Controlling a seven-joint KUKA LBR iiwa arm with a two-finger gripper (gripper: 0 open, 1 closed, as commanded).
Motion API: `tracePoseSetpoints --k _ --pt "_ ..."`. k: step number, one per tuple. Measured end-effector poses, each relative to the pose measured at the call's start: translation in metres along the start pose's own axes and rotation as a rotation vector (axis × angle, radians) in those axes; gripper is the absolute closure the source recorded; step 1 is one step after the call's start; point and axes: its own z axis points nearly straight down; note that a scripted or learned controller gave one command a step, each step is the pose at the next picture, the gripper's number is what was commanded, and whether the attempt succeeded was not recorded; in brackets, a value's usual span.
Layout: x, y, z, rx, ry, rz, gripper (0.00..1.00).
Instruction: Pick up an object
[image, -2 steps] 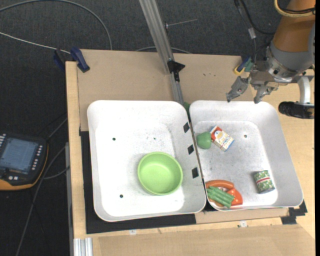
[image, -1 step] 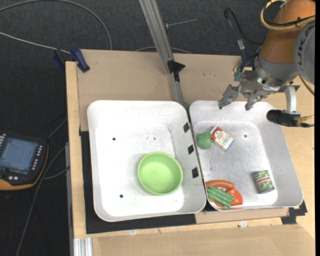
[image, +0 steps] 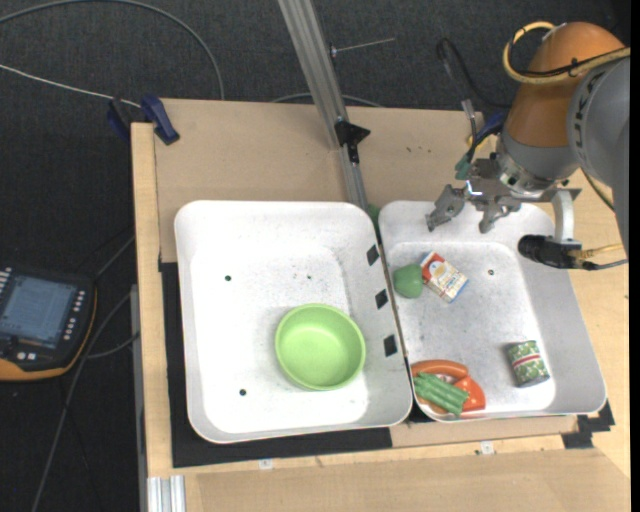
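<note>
A pale wooden bench (image: 260, 150) stands on dark carpet and bears two shallow white bins side by side. Nearest the lower edge of the frame, in the right bin (image: 560, 330), a plate of orange and green toy food (image: 447, 388) lies at the lower left corner, with a small green can (image: 527, 362) to its right, well apart from it. In the left bin (image: 210, 300), a light green bowl (image: 320, 346) sits right of centre toward the near side. Higher in the right bin, a green ball (image: 408, 281) lies by the left wall, just beside a small red and white carton (image: 444, 276). At the upper right of the frame, the gripper (image: 468, 213) hangs over the far rim of the right bin, fingers spread apart with nothing between them.
</note>
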Motion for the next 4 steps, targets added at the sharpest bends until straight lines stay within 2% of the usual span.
tracePoseSetpoints --k 1,2,3,4 --pt "-0.001 0.001 0.042 0.000 0.000 0.000 0.00" --pt "-0.001 0.002 0.029 -0.006 0.000 -0.001 1.00" --pt "0.005 0.003 -0.033 -0.007 -0.001 0.000 1.00" --pt "0.005 0.003 -0.039 -0.004 0.000 0.000 1.00"
